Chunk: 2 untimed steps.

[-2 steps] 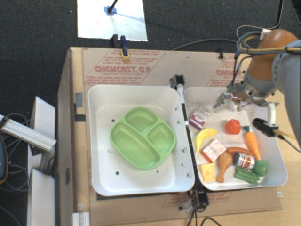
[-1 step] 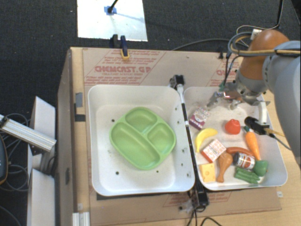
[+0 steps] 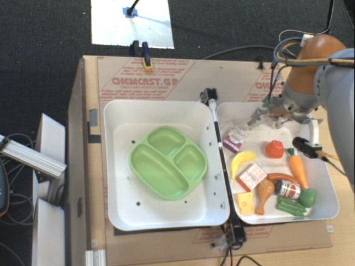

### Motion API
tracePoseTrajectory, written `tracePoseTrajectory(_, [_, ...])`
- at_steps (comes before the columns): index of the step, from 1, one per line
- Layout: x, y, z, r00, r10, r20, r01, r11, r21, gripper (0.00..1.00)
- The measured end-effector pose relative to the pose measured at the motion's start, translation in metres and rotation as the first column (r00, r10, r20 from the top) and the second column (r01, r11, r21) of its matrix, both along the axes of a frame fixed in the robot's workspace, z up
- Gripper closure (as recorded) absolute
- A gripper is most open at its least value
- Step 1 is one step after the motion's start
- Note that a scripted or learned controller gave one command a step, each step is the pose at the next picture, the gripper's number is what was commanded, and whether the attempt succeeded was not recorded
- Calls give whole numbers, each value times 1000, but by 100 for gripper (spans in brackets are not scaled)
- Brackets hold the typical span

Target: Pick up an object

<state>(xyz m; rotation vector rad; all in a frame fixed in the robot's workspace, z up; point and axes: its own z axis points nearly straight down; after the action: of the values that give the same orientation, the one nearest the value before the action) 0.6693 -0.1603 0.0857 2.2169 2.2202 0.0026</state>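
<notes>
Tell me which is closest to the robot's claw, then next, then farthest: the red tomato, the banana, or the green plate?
Measured from the gripper in the camera view:
1. Red tomato, just below it in the right bin.
2. Banana, lower and further left, same bin.
3. Green plate, away in the left bin.

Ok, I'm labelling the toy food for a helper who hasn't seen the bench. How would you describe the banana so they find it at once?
Look at the right white bin, the one full of toy food. Near its left wall, about midway down, lies the banana, just above a red and white box. It is the one curved, plain yellow piece; the cheese wedge below is yellow too, but flat and blocky.
</notes>
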Motion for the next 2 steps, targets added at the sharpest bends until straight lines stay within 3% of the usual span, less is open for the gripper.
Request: tracePoseTrajectory(2, [0,2,0,1000,1,-1,-1,1000,0,0])
